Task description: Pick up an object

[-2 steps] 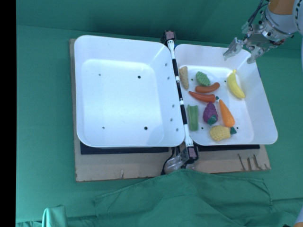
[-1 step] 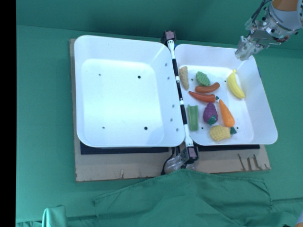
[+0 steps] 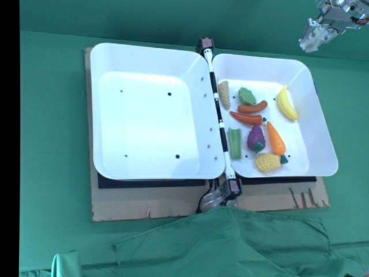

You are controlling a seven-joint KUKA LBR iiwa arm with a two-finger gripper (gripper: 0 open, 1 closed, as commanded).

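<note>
My gripper [image 3: 312, 39] hangs at the top right, above and beyond the far right corner of the right bin [image 3: 323, 149], with nothing seen between its fingers. In that bin lie several toy foods: a yellow banana [image 3: 287, 103], an orange carrot [image 3: 275, 138], a purple eggplant [image 3: 256, 138], a yellow corn cob [image 3: 267, 163], a green stalk [image 3: 235, 143], a red chili [image 3: 247, 118], a sausage [image 3: 253, 107], a green leafy piece [image 3: 247, 95] and a tan cone-shaped piece [image 3: 223, 94].
The left bin [image 3: 109, 68] stands beside the right one, joined along a hinged divider [image 3: 218, 117]. Both rest on a brown cardboard sheet [image 3: 144, 209] over green cloth. A fold of green cloth [image 3: 230, 241] bulges at the front.
</note>
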